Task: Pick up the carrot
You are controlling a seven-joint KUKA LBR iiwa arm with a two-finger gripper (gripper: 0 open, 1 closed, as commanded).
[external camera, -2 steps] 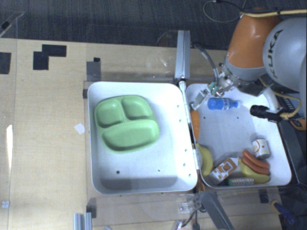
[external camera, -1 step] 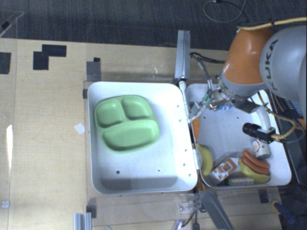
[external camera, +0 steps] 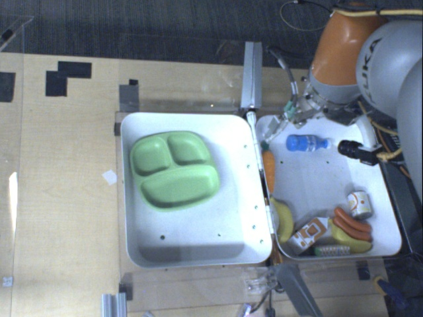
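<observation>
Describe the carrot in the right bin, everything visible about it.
The carrot is a slim orange piece, apparently a plastic toy, with a bit of green at its upper end. It lies flat and lengthwise against the left wall of the right bin, running top to bottom in the camera view, green end farthest from the camera. Part of its left side is hidden by the bin edge. Its lower end points toward the yellow banana; whether they touch cannot be told. Nothing grips it.

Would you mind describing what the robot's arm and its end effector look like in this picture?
The arm has bulky, rounded grey housings, with a glossy orange band around the section above the wrist. A dark marking sits on the grey shell near the orange. Thin cables loop behind it, and a black fitting with yellowish wiring hangs below. The end effector is a small metallic assembly with fine wires.
</observation>
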